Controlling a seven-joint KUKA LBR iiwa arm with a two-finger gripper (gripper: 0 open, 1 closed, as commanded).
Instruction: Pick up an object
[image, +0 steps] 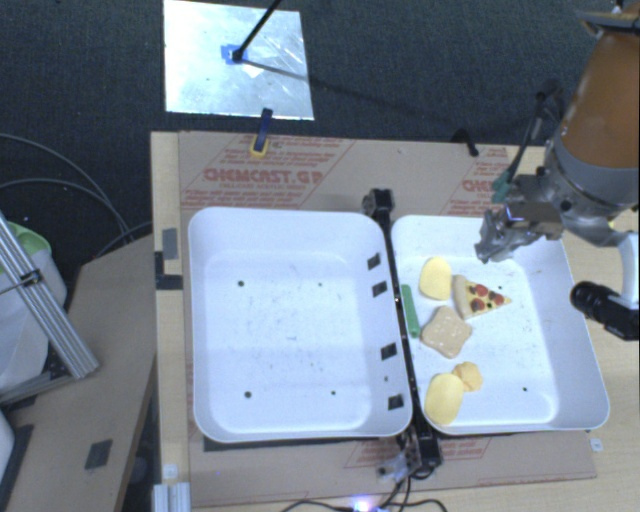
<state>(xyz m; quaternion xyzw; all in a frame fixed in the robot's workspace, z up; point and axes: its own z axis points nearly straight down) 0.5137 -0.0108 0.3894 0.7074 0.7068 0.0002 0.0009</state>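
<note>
The claw (497, 245) is seen in the upper right of the frame, hanging over the upper part of the right bin (575, 400), at the end of the grey arm with its orange band (605, 90). Whether it is released or clenched cannot be told from this slanted view, and nothing is seen held in it. Just below and to the left of the claw, a toy pizza slice (480, 297) lies on the bin floor, its point turned toward the right of the frame. Beside it to the left a pale yellow round piece (435, 278) is found, and below these a tan bread-like slice (446, 332) is lying. A narrow green stick (409, 310) is set along the left wall of the bin. Toward the lower edge a yellow lump (444, 398) and a smaller orange-yellow piece (467, 376) are touching or nearly so. The left bin (200, 300) takes up the middle of the frame, and both bins are carried on a cardboard sheet (260, 170) laid over the tabletop (110, 290). The task is judged to be at an early stage: every object is resting in the bin, none is lifted, and the descent, closing and lift are all left to be done. The pizza slice is judged the nearest candidate.
</note>
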